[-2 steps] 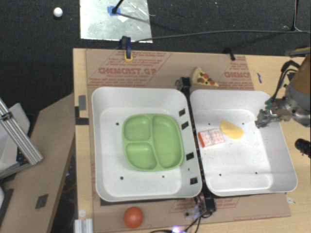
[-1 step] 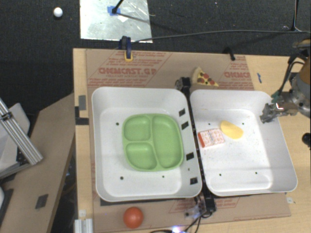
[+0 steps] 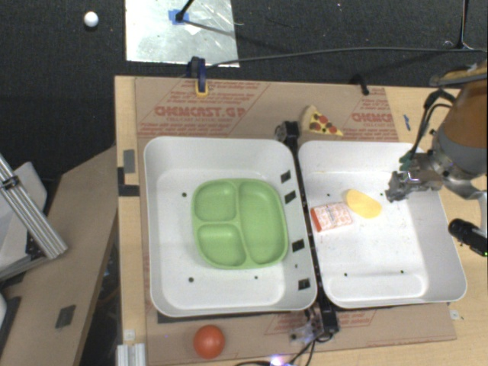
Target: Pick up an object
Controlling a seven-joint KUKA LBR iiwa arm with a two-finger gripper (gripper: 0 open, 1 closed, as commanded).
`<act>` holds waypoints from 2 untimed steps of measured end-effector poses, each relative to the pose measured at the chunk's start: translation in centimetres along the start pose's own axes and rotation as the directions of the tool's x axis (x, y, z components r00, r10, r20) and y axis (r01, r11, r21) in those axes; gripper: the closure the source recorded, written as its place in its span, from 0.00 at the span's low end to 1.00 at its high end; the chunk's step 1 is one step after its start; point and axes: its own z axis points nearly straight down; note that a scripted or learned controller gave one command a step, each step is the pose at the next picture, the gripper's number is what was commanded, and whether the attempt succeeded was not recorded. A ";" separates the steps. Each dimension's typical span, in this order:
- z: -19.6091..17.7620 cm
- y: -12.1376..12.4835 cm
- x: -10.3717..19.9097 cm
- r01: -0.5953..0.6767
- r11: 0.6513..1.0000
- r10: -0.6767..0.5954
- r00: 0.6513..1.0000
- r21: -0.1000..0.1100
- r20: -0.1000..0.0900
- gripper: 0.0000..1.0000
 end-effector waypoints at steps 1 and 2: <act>0.8 0.1 5.2 0.003 1.000 -0.003 1.000 0.000 -0.001 1.00; -0.4 -0.6 10.4 0.003 1.000 -0.003 1.000 -0.001 -0.002 1.00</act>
